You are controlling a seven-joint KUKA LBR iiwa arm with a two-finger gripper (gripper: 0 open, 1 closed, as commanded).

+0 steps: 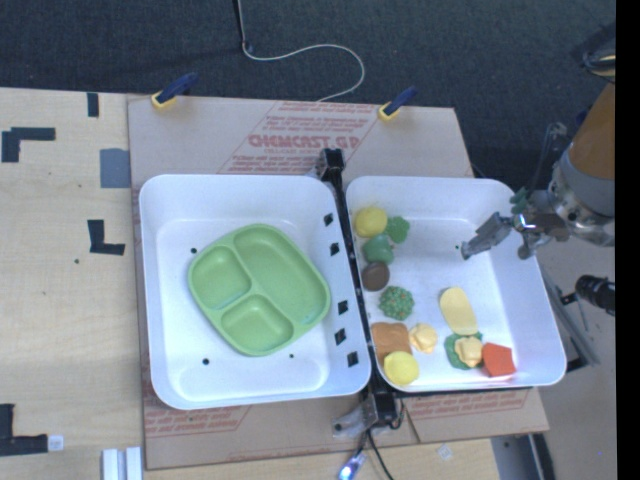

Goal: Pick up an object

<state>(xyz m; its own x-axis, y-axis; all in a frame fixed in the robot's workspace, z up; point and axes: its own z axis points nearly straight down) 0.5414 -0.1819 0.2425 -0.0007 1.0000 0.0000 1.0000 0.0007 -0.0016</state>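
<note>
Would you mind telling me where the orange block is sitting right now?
The orange block lies in the right bin, in its near right corner, just right of a yellow-and-green toy and below the pale yellow piece.

From my remote station I read two shallow white plastic bins [170, 298]. A pale green three-compartment plastic tray [258, 288] lies in the left one. Among the toy foods at right I note a round yellow lemon piece [370, 220], a dark brown ball [375, 276], a knobbly green broccoli piece [396, 301] and an orange-red block [498, 359]. Blue-and-yellow spring clamps [174, 89] grip red-lettered brown cardboard sheet [300, 143].
</note>
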